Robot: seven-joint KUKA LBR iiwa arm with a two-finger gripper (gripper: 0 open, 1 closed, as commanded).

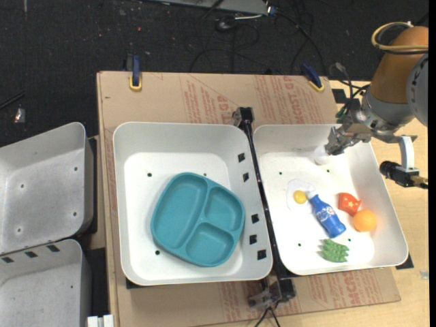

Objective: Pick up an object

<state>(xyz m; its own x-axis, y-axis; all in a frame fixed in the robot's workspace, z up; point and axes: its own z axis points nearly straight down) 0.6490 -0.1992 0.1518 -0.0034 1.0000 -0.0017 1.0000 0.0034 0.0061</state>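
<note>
My gripper point(335, 144) hangs low over the far right corner of the right bin point(293, 138); open or closed, cannot tell at this slant. Nothing visible in its grasp. Nearest candidate: blue bottle point(326, 216), lying flat toward the near side of the bin from me, slightly left, well apart. Long axis runs diagonal, cap end far-left, base near-right. Fried-egg toy point(299, 196) just beside its cap. Red piece point(349, 202) and orange ball point(365, 220) right of it, green piece point(334, 251) nearer still. Teal divided plate point(197, 218) sits in left bin point(129, 182). Judgement: reach comes toward the near edge, closing across the bottle's width.
</note>
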